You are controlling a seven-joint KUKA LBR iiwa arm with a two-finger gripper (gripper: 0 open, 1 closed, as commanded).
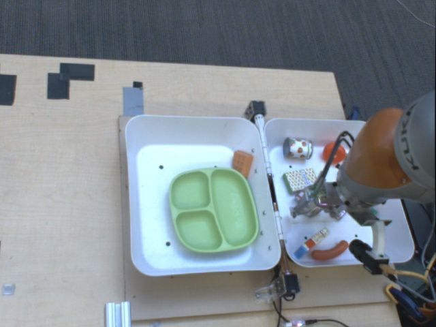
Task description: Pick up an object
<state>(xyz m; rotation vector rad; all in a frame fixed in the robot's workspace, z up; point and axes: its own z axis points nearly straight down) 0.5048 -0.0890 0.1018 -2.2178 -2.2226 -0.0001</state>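
Note:
My gripper (308, 205) reaches low into the right bin (402, 247), near its middle. Its metal fingers hang just below a green-and-white patterned block (300, 178). A red sausage-shaped toy (330, 251) lies near the front wall, with a small blue, white and orange tube (311, 241) to its left. A spotted white-and-red cup (298, 148) lies on its side at the back of the bin. An orange object (333, 150) shows partly behind the arm. I see nothing clearly held between the fingers.
The left bin (146, 182) holds a green three-compartment plate (214, 210) and a small orange block (242, 161) by its right wall. A ridge (267, 176) divides the two bins. The wooden bench (61, 196) lies open to the left.

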